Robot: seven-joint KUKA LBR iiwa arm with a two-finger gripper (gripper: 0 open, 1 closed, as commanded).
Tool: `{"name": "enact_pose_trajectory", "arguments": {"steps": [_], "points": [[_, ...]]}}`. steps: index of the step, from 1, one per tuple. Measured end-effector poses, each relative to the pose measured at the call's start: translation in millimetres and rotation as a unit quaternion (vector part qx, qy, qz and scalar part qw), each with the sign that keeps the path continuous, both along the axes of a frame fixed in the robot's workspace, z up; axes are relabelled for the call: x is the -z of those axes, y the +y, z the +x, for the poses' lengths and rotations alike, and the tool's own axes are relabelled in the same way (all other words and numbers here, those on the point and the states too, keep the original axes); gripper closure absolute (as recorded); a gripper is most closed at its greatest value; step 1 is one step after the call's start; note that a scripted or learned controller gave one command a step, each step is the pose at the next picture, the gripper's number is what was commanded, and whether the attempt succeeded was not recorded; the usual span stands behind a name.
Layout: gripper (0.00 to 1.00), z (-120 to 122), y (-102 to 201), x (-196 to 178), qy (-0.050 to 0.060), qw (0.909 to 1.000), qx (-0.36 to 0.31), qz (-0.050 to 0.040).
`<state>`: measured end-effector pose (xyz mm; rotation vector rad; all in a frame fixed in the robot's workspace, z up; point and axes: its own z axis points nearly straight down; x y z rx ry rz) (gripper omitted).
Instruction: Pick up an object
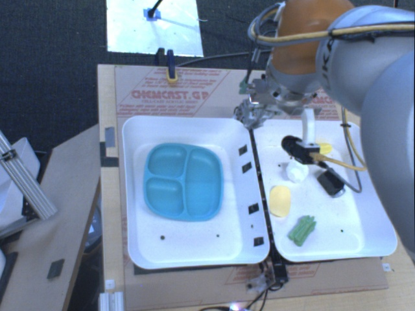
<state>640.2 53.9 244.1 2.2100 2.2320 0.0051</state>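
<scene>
Claw (251, 114) positioned at the rear of the bench (162, 96), above the back end of the seam where the two white bins meet. Claw state not determinable: released or clenched, cannot tell from this angle. Grey arm (373, 63) entering from the right, passing over the rear right corner of the right bin (353, 229), with the orange band (301, 28) directly above the wrist.

Candidate objects for pickup located in the right bin, all resting on its floor and apart from the claw:

- Pale yellow rounded piece (280, 201), near the left wall of the bin, about halfway along it.
- Green ridged piece (302, 230), toward the front of the bin, just to the right of the pale yellow rounded piece, close to it but not touching.
- Small white piece (297, 172), behind the pale yellow rounded piece and nearer the claw than the other two.
- Small bright yellow item (325, 149), farther back and to the right, partly hidden; shape not discernible.

Left bin (139, 238) loaded with one blue divided plate (183, 181), lying flat on the floor, roughly centred, open side up.

Row of small black tabs (246, 168) along the right wall of the left bin, beside the seam. Blue-and-yellow clamp (170, 67) fitted at the rear edge of the bench.
</scene>
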Motion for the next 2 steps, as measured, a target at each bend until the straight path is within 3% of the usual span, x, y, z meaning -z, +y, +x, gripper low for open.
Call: {"name": "enact_pose_trajectory", "arguments": {"steps": [1, 2], "points": [[1.0, -6.4, 48.6, 25.4, 0.002, 1.0, 0.0, 0.0001], [0.0, -5.6, 45.3, 24.0, 0.001, 1.0, 0.003, -0.0006]]}}
